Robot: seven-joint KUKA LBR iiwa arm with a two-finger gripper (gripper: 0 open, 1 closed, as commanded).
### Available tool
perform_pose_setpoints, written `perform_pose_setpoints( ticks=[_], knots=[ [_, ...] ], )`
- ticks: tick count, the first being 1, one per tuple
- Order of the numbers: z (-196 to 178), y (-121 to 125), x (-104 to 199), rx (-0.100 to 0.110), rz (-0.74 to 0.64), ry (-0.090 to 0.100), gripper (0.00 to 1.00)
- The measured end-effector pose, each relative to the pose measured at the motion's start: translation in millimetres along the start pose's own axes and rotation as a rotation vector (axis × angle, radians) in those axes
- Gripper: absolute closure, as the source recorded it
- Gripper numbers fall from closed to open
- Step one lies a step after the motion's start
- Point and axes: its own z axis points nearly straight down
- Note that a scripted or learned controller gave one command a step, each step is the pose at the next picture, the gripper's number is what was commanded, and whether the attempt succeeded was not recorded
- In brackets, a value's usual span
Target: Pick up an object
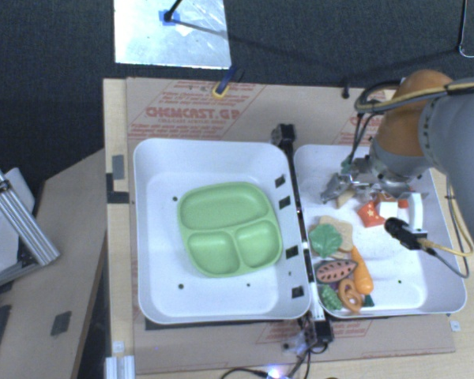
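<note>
Fingers (334,189) of the gripper (338,188) sit low in the right bin (438,290), near its upper left; whether spread or clenched, cannot tell. Just beside them lies an orange-red block (370,214). Toy food pieces (340,263) cluster along that bin's left wall. Left bin (154,235) holds a green divided tray (225,227).

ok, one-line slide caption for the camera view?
KUKA arm's tool lowered into right bin of toy food; green tray in left bin.
</note>
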Motion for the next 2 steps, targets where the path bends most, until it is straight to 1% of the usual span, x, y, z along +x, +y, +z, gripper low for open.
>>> perform_pose_setpoints(
  ticks=[1, 2],
  knots=[
    [-14, 2, -1, -0.005, 0.000, -0.001, 1.00],
    [-77, 0, 3, -0.007, -0.002, -0.001, 1.00]
  ],
)
